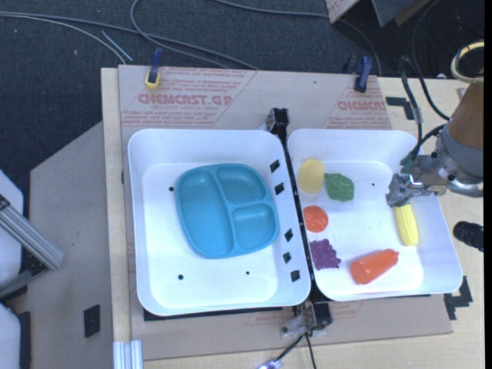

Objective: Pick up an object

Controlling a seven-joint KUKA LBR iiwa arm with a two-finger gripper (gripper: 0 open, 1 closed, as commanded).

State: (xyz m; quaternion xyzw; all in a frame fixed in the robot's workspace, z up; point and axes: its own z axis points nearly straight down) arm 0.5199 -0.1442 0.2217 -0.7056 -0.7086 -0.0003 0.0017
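The right bin (361, 141) holds several toy foods: a yellow lemon (311, 174), a green broccoli (339, 187), an orange tomato (316, 219), purple grapes (324, 254), an orange carrot (374, 266) and a yellow corn cob (406, 224). My gripper (403, 191) hangs at the right side of this bin, just above the upper end of the corn cob. Whether it touches the cob is unclear.
The left bin (146, 206) holds a blue divided plate (227, 208). A black divider with clips (286, 206) runs between the bins. Cables trail behind the bench, and clamps (154, 75) grip the board's far edge.
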